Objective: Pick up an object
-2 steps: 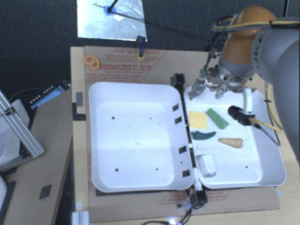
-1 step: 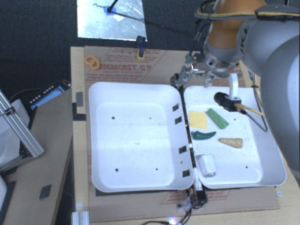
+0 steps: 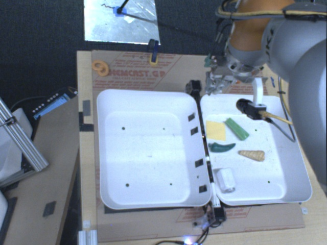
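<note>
Nothing is picked up yet, as far as I can see from here. The gripper [image 3: 217,86] hangs over the far left corner of the right bin [image 3: 278,185], about above its rim, and no object is in it. Whether it is spread or pressed together I cannot tell; it is too small and cluttered at that angle.

All the candidates lie in the right bin, on its floor. A yellow square [image 3: 215,130] sits by the left wall, nearest the gripper. Just beside it, toward the middle, is a green stick [image 3: 237,128], lying at a slant. Below those a dark green pod [image 3: 222,147] lies close to the square's near edge, and a tan wedge [image 3: 252,155] rests a little to its right. A white block [image 3: 225,179] sits apart from the rest, near the front left corner.

So I judge the whole job remains: choose one thing, come down over it, close on it and lift. The square looks flat and may be hard to pinch; the stick or the block seem the easier picks.
</note>
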You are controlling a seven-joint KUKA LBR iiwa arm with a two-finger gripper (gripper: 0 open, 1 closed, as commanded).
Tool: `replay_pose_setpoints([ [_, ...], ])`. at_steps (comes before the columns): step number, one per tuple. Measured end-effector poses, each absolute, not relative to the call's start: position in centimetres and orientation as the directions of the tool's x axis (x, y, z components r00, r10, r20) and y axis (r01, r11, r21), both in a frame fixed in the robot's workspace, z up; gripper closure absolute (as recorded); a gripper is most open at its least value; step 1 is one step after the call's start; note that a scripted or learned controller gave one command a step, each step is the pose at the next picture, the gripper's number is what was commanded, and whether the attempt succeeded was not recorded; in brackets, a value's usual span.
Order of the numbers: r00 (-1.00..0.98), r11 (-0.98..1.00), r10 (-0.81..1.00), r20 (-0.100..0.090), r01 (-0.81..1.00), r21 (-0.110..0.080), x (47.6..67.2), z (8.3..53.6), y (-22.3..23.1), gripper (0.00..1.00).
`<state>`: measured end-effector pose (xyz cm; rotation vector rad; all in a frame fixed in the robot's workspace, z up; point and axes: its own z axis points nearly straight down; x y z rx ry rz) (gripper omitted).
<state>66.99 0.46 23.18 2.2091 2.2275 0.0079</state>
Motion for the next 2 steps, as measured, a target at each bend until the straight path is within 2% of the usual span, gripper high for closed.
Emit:
replay_pose_setpoints([
  [1, -0.013, 0.013, 1.000, 0.005, 1.000, 0.006, 66.9, 26.7, 9.9, 1.00],
  [2, -0.006, 0.006, 1.000, 0.002, 1.000, 0.005, 66.9, 29.5, 10.1, 1.00],
])
